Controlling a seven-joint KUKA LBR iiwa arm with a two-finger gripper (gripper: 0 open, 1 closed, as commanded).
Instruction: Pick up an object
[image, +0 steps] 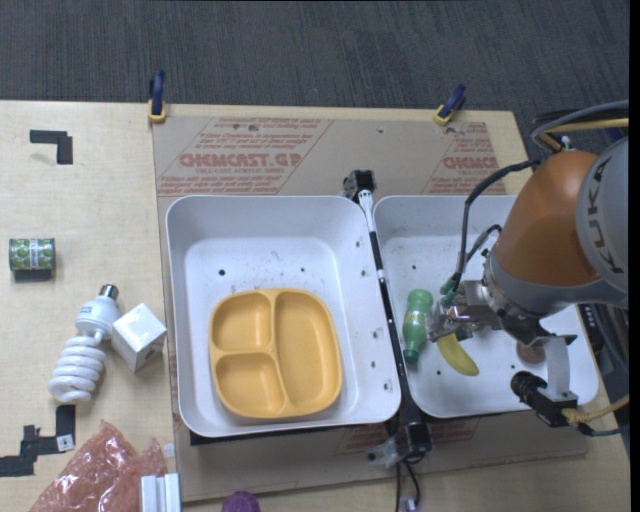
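In the right bin (420, 395), the gripper (447, 322) hangs low between a green bottle (415, 322) and a yellow banana (459, 355). The banana's upper end lies just beneath it, the bottle just beside; whether the jaws pinch either I cannot tell.

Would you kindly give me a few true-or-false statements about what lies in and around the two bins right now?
1. The yellow divided plate lies in the left bin. True.
2. The banana lies in the left bin. False: it lies in the right bin, beside the green bottle.
3. The tool is over the right bin. True.
4. The spiral light bulb lies on the plate. False: it lies on the bench left of the bins, by a white cube.
5. A small green can stands inside the right bin. False: it is on the bench, far left.
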